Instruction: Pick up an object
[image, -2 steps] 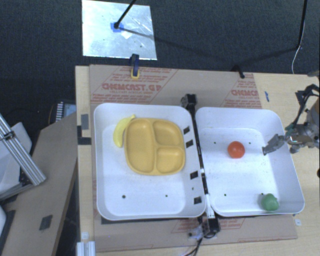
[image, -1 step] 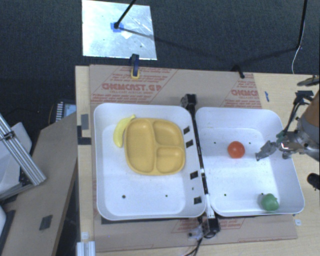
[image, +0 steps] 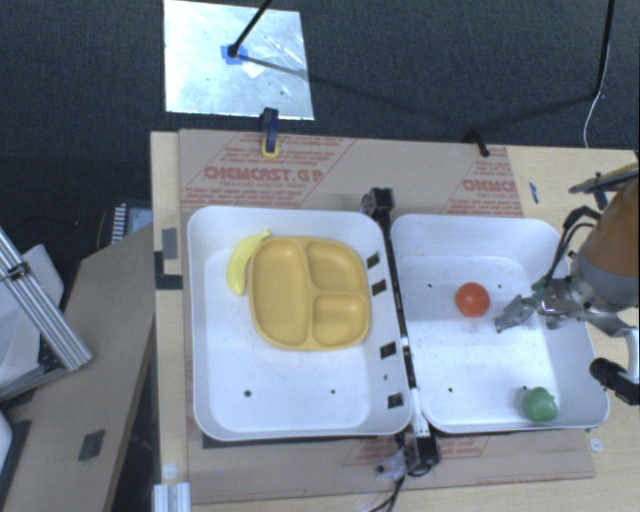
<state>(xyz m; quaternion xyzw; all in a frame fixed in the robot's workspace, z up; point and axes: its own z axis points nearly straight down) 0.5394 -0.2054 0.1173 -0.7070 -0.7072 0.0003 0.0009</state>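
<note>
Orange-red and round, the ball (image: 472, 298) sits in the right bin (image: 470, 235), near its middle and a little toward the far side, with bare white floor all round it. It looks the likeliest thing to pick, since the gripper (image: 512, 316) hangs just beside it, on the side the arm (image: 610, 262) reaches in from.

From where I stand, the main risk is a nudge. The ball is smooth and free to roll, and the gripper comes at it low and from the side; if a tip touches first on one flank, the ball would likely skitter off toward the divider (image: 398, 320) between the bins before anything shuts on it. A second risk is closing too high on the curve, which would squeeze the ball out downward.

As for the fingers, the grey tips blur together at the end of the wrist, and I cannot tell how far apart they stand. Nothing sits between them that I can make out, and they look apart from the ball, not touching it.

Further out, a green ball (image: 540, 403) lies near the right bin's near corner, well away from the gripper. In the left bin (image: 290, 400) a yellow tray (image: 305, 292) rests with a banana (image: 243, 262) touching its left edge.
</note>
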